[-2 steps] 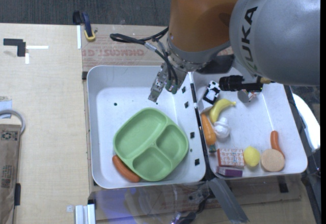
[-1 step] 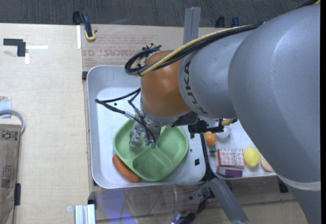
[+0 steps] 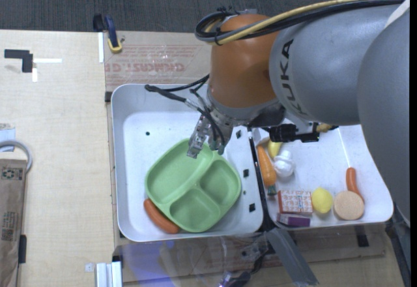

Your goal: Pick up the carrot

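Your arm [image 3: 313, 57] is the biggest thing here, coming in from 3 o'clock and covering the upper right of the scene, its orange band [image 3: 244, 60] sitting near 12 o'clock over the gap between the bins. Below it you have the left bin [image 3: 130, 149] around the centre and the right bin [image 3: 371, 168] at about 4 o'clock, side by side with their inner walls touching. In the left bin the green plate [image 3: 195, 191], a tray with three compartments, lies tilted toward the bin's lower right, at roughly 6 o'clock of the whole view. Your gripper [image 3: 205, 142] hangs just over the plate's upper rim, at the plate's 12 o'clock, with its fingers close together and almost shut; you can see nothing between them. A sausage [image 3: 159, 217] lies against the plate's lower left edge, at its 8 o'clock. The carrot [image 3: 265, 165] you are after lies in the right bin, right along that bin's left wall, pointing roughly from 12 to 6 o'clock, well apart from the gripper. Just beside the carrot, at its 3 o'clock, sit a white piece [image 3: 283, 165] and a small yellow piece [image 3: 274, 147]. Lower in that bin, you find a red and white box [image 3: 295, 201], a lemon [image 3: 322, 200], a tan disc [image 3: 349, 206], a second small sausage [image 3: 352, 179] above the disc, and a purple piece [image 3: 293, 219] at the bottom wall.
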Controlling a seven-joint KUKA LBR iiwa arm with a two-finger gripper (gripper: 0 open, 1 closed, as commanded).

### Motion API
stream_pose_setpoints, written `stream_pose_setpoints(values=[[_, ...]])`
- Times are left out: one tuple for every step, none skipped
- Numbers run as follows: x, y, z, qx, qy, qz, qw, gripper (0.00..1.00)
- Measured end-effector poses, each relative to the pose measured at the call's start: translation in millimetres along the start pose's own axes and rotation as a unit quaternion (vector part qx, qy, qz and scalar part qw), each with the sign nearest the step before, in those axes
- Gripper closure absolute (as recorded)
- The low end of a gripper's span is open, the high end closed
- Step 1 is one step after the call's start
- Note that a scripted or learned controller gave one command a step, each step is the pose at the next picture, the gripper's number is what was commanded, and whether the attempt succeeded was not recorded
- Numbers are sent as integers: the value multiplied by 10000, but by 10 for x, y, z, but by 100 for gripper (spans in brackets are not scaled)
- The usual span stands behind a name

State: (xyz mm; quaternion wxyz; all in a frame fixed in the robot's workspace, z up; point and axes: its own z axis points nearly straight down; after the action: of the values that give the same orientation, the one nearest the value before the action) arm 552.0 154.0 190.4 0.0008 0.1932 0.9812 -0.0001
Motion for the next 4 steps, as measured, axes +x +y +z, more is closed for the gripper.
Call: stream_pose_setpoints(values=[[473, -428, 712, -10, -6, 937, 9956, 100], [459, -627, -736, 0, -3, 960, 9954, 100], [639, -383, -726, 3, 3, 1151, 9934, 100], [513, -720, 404, 13, 17, 1382, 9904, 100]])
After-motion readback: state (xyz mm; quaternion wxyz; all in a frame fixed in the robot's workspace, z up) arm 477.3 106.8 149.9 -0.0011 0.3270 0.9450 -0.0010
